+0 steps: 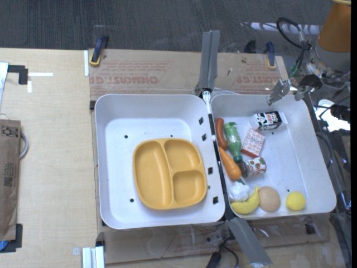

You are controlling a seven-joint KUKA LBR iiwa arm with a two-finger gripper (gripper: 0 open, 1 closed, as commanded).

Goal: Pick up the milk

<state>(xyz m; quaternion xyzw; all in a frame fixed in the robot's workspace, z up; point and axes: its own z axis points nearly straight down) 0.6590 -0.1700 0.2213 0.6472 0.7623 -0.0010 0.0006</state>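
Note:
The milk is a small white carton with black cow patches, lying on its side in the far part of the right bin. My gripper hangs over that bin's far rim, up and to the right of the carton and apart from it. Its two metal fingers stand spread, open, with nothing between them. The orange band of the arm shows at the top right.
Along the right bin's left side lie a red sausage, a green bottle, a carrot, a red-and-white packet and a can. A banana, a tan ball and a lemon sit at its near end. A yellow divided plate lies in the left bin.

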